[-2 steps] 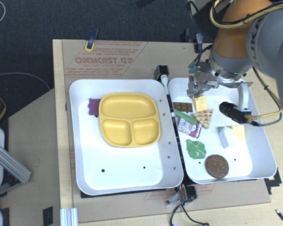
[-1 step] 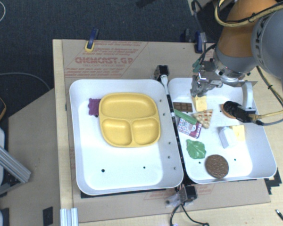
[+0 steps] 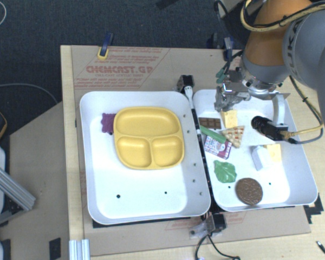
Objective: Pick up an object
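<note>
Above the pale yellow block at the back of the right bin, hangs the hand, finger state impossible to tell; best lowered straight, centred on the block, clear of the waffle piece just in front.

Left bin: yellow divided tray fills the upper half, purple piece tucked beside it; lower half open. Right bin: items crowd the left side and centre; open floor along lower right.
</note>
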Tool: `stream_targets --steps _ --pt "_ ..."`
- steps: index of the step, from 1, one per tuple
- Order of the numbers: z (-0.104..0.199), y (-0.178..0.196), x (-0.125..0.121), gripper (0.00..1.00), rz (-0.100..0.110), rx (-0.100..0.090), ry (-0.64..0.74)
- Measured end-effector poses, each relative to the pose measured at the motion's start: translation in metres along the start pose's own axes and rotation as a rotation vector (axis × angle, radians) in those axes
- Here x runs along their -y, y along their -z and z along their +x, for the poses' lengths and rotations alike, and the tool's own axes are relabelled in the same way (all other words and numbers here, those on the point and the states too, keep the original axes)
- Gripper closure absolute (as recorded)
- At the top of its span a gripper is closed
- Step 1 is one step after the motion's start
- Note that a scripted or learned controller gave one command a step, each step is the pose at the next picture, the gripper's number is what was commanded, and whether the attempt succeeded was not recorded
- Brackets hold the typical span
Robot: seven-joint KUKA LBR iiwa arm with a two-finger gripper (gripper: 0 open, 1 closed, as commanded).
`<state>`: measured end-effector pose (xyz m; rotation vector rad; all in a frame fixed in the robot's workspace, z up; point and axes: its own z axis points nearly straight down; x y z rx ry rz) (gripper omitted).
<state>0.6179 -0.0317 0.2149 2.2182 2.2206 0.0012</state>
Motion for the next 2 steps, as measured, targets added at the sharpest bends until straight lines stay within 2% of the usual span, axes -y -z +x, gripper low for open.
stream_targets --steps 2 --pt "0.000 0.014 -0.010 1.00 -0.002 -0.001 0.000"
